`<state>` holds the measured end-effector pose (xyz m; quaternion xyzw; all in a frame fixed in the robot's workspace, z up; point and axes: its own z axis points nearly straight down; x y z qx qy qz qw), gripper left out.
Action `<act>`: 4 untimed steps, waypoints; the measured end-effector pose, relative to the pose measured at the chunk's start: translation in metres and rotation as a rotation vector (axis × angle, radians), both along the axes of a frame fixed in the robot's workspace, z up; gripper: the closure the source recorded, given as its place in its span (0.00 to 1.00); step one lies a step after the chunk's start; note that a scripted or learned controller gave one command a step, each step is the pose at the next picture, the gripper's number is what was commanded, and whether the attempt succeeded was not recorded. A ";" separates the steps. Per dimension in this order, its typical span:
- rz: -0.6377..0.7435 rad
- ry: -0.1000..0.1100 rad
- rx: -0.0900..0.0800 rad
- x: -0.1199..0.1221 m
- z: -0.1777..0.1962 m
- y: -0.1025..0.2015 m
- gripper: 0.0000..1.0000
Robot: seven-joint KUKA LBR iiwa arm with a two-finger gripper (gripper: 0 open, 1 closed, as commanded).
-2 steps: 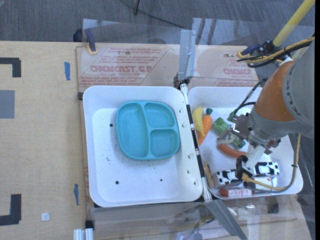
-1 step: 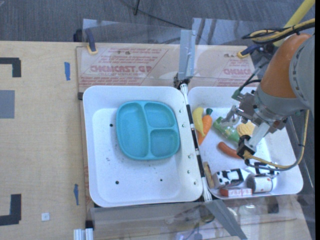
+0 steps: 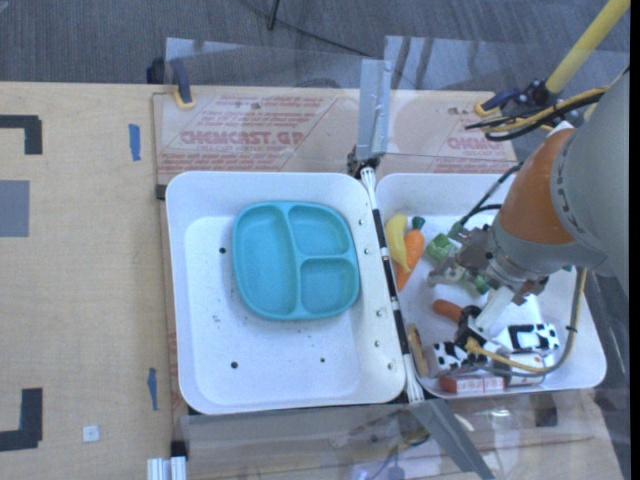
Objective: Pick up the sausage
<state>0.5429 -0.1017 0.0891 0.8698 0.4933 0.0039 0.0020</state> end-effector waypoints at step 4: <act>-0.028 -0.002 -0.006 -0.041 0.010 -0.005 1.00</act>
